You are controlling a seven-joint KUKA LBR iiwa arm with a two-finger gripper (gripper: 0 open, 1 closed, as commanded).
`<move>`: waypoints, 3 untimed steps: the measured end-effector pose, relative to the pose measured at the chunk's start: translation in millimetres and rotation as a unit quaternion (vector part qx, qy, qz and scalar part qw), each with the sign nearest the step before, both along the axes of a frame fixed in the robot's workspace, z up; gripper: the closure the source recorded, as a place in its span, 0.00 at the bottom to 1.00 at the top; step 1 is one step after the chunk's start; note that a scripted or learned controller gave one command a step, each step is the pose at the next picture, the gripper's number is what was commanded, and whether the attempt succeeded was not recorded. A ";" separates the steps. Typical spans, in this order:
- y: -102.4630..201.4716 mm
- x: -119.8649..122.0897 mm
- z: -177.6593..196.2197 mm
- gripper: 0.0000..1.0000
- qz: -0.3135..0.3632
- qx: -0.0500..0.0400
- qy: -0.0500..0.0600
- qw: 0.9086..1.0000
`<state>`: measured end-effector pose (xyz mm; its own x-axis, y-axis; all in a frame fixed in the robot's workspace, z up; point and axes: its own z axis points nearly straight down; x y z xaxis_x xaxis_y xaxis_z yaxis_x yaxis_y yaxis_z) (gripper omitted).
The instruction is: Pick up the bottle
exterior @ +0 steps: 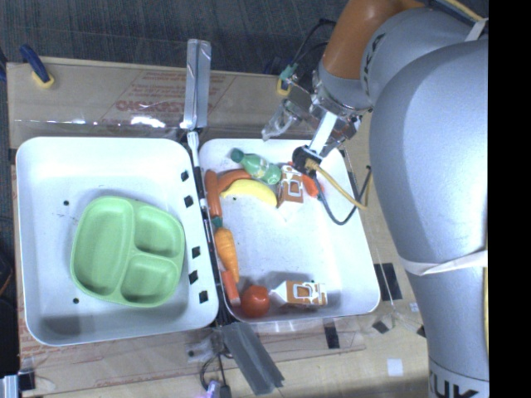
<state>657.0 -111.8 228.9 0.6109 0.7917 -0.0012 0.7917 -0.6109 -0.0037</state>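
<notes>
The bottle [256,167] is a small green one, lying on its side at the far end of the right bin [353,247], with its cap toward the far left corner. It touches the banana [251,191] just in front of it. My gripper [280,126] hangs over the bin's far rim, a little above and to the right of the bottle, and nothing shows in its grasp. The grey arm with its orange band comes in from the upper right.
The right bin also holds an orange-and-white carton [292,186], a red-orange sausage [214,191], a carrot [226,254], a red tomato [255,300] and a second carton [305,292]. A green divided plate [127,249] lies in the left bin [41,172].
</notes>
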 end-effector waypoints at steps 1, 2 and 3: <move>-10.0 -5.8 -68.5 0.00 -0.162 0.000 0.003 0.987; 4.6 -12.1 -92.5 0.00 -0.294 0.000 0.004 0.956; 4.6 -12.0 -92.5 0.00 -0.294 -0.001 0.004 0.956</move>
